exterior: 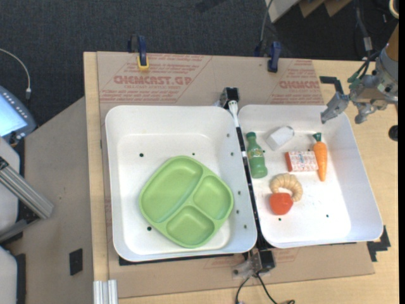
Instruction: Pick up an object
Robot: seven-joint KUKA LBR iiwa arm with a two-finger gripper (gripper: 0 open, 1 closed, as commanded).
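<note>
In the right bin (pixel 354 189) lie a green bottle (pixel 255 155), a white block (pixel 280 136), a small red-and-white box (pixel 301 161), an orange carrot (pixel 321 159), a beige croissant (pixel 286 183) and a red tomato (pixel 281 203). My gripper (pixel 347 107) hangs over the bin's far right corner, up and to the right of the carrot. Its two fingers (pixel 331 109) stand spread apart with nothing between them.
The left bin (pixel 120 189) holds a green divided plate (pixel 185 201). A black clip (pixel 230 96) sits at the far end of the seam between the bins. Blue clamps (pixel 273 56) hold the cardboard sheet at the back.
</note>
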